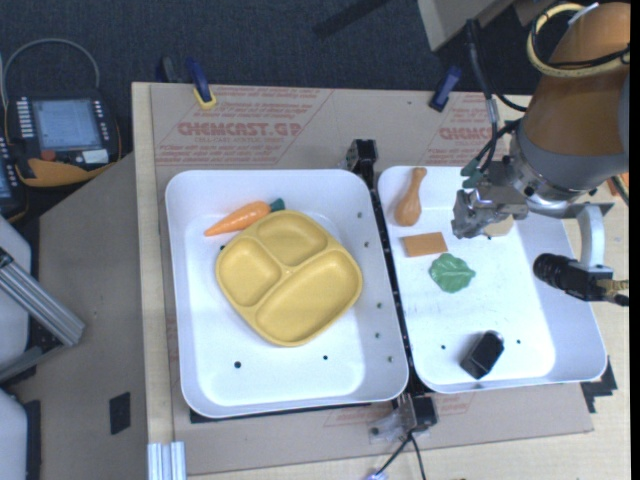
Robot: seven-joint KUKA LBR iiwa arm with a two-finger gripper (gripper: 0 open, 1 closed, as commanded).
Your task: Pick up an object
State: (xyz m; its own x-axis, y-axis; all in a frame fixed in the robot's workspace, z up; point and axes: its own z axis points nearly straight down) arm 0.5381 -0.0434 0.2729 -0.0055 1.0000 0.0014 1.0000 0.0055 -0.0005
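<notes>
Across the bench's brown board (300, 118), red print reads "CHEMCAST", its remaining letters hard to make out. Over the right bin (560, 338) hangs the gripper (478, 218); its opening cannot be told. Beneath lie an orange square (424, 244), green lump (452, 272), black block (484, 354).

Tabletop (150, 268): brown board sheet with red print, held at its far edge by a yellow clamp (204, 95) and a blue clamp (444, 90). Teach pendant (62, 133) with lit screen off the left side, on dark floor. Aluminium rail (35, 298) slants at lower left.
</notes>
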